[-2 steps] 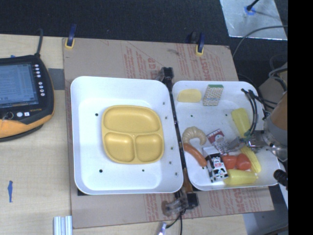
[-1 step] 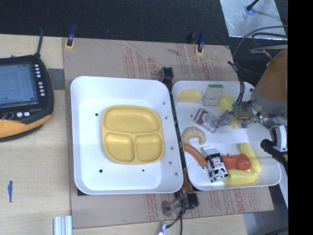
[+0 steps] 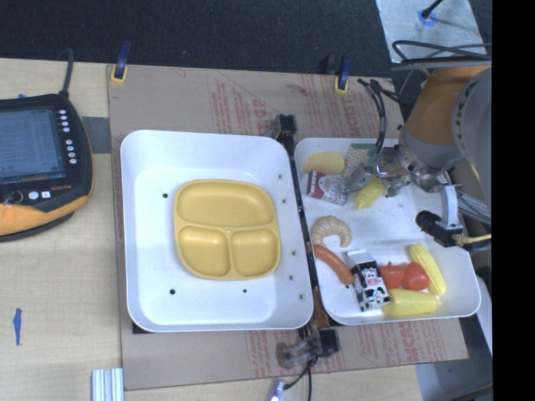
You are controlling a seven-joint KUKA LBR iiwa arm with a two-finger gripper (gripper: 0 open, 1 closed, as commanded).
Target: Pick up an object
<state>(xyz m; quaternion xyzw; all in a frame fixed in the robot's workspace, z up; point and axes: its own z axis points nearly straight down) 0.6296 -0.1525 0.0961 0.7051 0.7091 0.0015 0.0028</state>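
On the left lies a teach pendant (image 3: 38,161), its screen text too small to read. The left bin (image 3: 142,224) holds a yellow divided plate (image 3: 226,228). In the right bin (image 3: 468,295) are a croissant (image 3: 332,229), a cow-patterned carton (image 3: 371,286), and corn (image 3: 427,267). The gripper (image 3: 378,174) is low over a red packet (image 3: 324,188) and a yellow piece (image 3: 369,195) in the back corner; I cannot tell its state.

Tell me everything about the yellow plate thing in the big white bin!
The yellow divided tray looks like smooth plastic, with rounded corners and three sections: one wide section at the far side and two smaller ones at the near side. It lies flat, right side up, near the middle of the left white bin, resting on the bin floor.
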